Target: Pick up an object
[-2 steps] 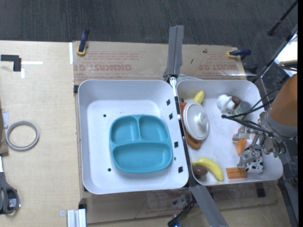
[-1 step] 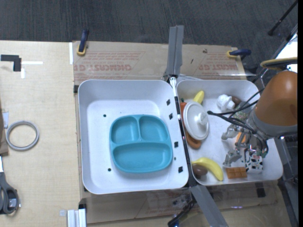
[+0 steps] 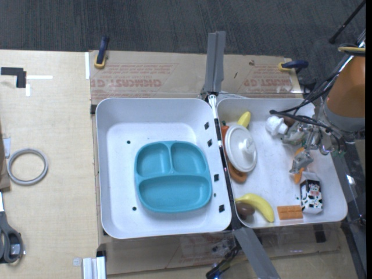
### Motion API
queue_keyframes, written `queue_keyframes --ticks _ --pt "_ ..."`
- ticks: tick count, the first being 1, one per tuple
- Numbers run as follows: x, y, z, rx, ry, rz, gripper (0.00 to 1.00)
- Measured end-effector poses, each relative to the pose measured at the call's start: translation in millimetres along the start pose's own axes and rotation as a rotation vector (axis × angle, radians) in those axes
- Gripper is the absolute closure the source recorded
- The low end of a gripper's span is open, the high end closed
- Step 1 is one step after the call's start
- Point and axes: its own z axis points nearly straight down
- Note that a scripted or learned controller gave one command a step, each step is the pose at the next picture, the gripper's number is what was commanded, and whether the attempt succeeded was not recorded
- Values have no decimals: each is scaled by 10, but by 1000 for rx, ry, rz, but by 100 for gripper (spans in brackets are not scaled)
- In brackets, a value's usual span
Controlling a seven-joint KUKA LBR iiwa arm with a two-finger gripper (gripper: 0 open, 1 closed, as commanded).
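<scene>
so the arm (image 3: 349, 95) comes in from the right edge, orange band up top and the grey wrist angling down and left, cables looping around it, and the gripper (image 3: 299, 158) hangs low at the end of it, too cluttered to read much more.

Even, fairly bright light falls from above on my bench (image 3: 46, 127), with only soft shadows tucked inside the walls of the left bin (image 3: 110, 173) and under the blue tray (image 3: 172, 176). The white bins look slightly washed out but not glaring. The dark floor (image 3: 145, 10) at the top stays dim. My arm (image 3: 349, 92) at the right edge is blurred, and small items around it look soft and grainy
</scene>
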Motion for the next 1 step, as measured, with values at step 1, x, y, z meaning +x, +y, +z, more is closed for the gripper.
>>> queue_keyframes --ticks 1 --pt "404 -33 -1 0 2 19 0"
